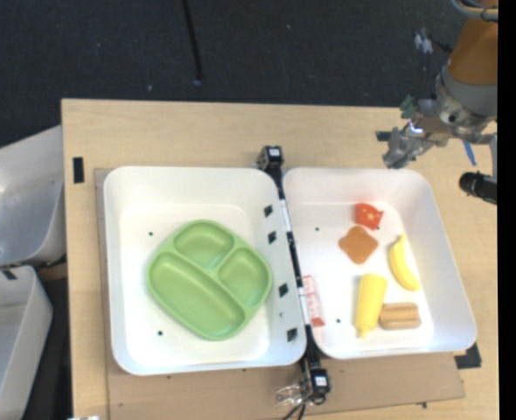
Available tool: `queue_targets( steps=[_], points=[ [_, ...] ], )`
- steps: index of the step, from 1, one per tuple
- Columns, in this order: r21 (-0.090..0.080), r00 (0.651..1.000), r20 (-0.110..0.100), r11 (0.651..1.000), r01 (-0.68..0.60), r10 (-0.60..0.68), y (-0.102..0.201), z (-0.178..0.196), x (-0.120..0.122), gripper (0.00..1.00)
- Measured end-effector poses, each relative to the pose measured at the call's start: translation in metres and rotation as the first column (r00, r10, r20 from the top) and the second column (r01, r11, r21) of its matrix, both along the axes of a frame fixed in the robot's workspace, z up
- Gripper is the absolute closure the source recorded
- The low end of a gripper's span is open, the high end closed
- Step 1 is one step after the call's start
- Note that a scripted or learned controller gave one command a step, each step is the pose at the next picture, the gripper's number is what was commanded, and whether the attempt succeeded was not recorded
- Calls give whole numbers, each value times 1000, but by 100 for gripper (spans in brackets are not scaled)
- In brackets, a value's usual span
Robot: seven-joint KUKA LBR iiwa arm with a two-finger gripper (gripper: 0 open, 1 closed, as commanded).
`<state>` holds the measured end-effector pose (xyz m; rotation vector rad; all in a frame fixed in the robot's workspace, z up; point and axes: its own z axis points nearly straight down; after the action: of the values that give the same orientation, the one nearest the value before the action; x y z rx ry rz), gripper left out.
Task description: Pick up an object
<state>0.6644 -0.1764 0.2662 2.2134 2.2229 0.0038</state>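
Observation:
The right bin (433,195) holds several toy foods: a red piece (368,214), a brown cookie-like piece (359,245), a yellow banana (403,263), a yellow corn cob (370,303) and a tan sausage-like piece (400,316). My gripper (403,150) hangs over the bench just beyond the right bin's far edge, up and to the right of the red piece. Nothing shows between its fingers. The grey arm with its orange band (473,51) rises behind it at the upper right.
The left bin (118,234) carries a green divided plate (209,277). A black-clipped divider (284,243) runs between the bins, with a red-and-white label (311,300) beside it. White containers (13,208) stand off the bench at the left.

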Motion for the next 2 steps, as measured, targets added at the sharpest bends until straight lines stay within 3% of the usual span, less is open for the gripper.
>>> queue_targets(
  steps=[2],
  points=[
    [2,1000,-4,1000,-2,2,102,-3,-20,100]
  ],
)
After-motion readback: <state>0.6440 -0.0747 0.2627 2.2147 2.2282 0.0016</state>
